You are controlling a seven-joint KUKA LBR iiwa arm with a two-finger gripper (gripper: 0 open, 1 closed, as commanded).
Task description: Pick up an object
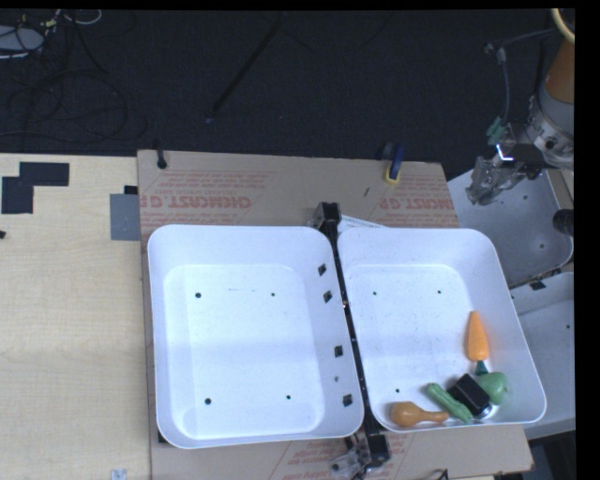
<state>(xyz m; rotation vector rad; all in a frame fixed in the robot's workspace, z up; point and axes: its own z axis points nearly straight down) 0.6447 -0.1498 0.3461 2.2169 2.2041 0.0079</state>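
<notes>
I see the left bin (239,337) bare beside the right bin (422,272). In the right bin's near right corner lie a yellow gourd (417,413), green toy (469,394), black block (469,394) and orange carrot (477,337). Past its far right corner hangs the gripper (492,178); its state I cannot tell.

This was a robotics lab or test cell, not a home: two shallow white bins (239,342) sat side by side on a printed cardboard sheet (281,192) over a pale wooden tabletop (66,309), all well to the left of and below the tool (492,178). Loose cables (56,28) trailed over a dark floor beyond the cardboard, far to the tool's left. The tool itself hung on a grey robot arm (553,103) over a grey metal base plate (525,225), with wiring running up beside it.
</notes>
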